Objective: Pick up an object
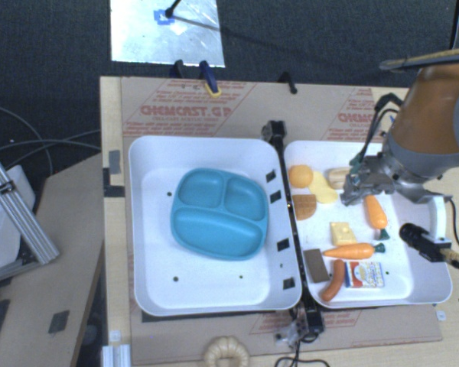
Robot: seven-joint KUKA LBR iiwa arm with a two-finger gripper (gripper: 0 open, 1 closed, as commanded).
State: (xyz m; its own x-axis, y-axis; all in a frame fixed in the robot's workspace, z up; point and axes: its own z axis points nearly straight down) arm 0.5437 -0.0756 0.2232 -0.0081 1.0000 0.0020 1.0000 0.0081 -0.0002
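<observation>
Likely target: small orange carrot, lying in the right bin just below the hand and apparently apart from it. It looks like moulded plastic toy food: light, stiff, smooth and tapered, so it may slip or roll. Best taken across its thicker middle, fingers square to its long axis.

Nearby in the same bin: pale yellow piece and cream piece beside the hand, orange round piece, brown bread-like piece, cheese wedge, larger carrot, sausage, brown slab, printed packet.

Hand state: cannot tell whether apart or together; nothing visibly between its tips.

Left bin holds a blue divided plate. Both bins sit on the bench.
</observation>
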